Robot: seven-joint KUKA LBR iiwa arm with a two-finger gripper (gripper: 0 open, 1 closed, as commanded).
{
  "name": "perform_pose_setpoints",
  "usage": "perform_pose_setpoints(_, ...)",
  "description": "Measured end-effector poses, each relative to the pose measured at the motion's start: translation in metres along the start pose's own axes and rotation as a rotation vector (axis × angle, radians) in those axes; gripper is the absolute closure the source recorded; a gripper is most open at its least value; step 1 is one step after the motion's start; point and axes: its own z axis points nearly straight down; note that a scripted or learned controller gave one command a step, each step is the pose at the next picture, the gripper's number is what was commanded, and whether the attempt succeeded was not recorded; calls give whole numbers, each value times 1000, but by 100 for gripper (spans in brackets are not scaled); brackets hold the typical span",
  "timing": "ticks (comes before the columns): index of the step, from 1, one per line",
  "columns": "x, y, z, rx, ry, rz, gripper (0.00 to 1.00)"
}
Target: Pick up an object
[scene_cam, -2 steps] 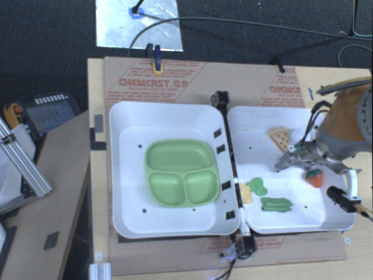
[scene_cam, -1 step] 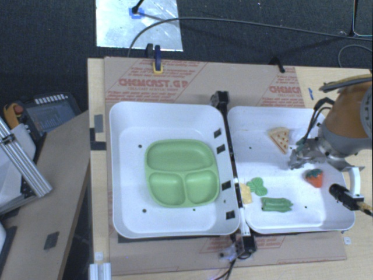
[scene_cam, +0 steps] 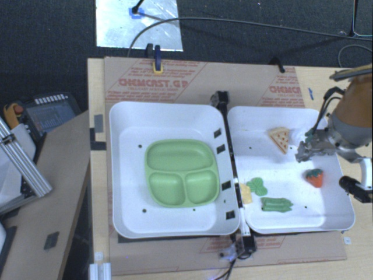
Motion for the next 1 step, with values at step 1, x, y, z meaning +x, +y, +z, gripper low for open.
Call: perform_pose_setpoints(1,-3,0,-64,-3,-1,-1,100)
